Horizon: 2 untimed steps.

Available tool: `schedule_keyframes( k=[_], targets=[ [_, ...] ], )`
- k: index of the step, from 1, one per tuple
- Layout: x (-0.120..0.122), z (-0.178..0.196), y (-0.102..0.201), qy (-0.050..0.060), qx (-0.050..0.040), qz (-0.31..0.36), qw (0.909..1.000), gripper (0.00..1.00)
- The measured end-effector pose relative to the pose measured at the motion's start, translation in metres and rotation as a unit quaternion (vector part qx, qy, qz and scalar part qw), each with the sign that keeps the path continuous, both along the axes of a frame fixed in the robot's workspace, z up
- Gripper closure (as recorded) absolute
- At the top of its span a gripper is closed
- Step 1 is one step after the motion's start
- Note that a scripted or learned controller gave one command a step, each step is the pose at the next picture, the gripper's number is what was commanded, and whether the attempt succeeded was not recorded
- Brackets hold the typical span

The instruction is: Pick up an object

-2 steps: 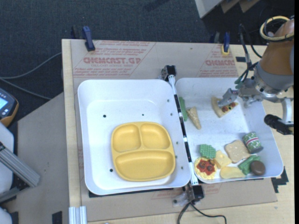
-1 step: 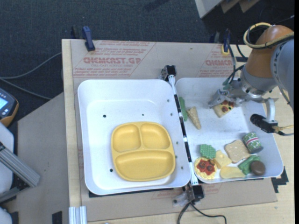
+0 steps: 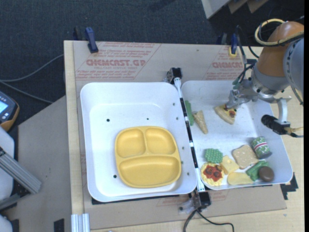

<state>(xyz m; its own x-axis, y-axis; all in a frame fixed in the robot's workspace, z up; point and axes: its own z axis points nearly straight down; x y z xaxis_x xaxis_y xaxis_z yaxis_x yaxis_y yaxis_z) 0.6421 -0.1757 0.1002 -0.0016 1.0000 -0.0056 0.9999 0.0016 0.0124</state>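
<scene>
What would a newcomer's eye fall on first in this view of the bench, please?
Probably the yellow divided plate, lying alone in the left bin. Next, the grey and orange arm reaching in from the right, its tool low over a pizza slice toy in the right bin. Then the cluster of toy foods crowded into that bin's near end.

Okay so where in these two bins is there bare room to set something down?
Left bin: bare floor all around the yellow divided plate, widest behind it. Right bin: an open patch mid-floor between the pizza slice under the gripper and the toy food clustered along the front. That front edge is crowded.
</scene>
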Motion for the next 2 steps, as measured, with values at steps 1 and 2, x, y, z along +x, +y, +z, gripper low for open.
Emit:
schedule_keyframes(
  k=[1,2],
  targets=[
    [-0.033,-0.008,0.010,-0.003,-0.0004,-0.001,1.0000,1.00],
    [-0.065,0.048,0.049,0.005,0.0037,0.001,1.0000,1.00]
  ],
)
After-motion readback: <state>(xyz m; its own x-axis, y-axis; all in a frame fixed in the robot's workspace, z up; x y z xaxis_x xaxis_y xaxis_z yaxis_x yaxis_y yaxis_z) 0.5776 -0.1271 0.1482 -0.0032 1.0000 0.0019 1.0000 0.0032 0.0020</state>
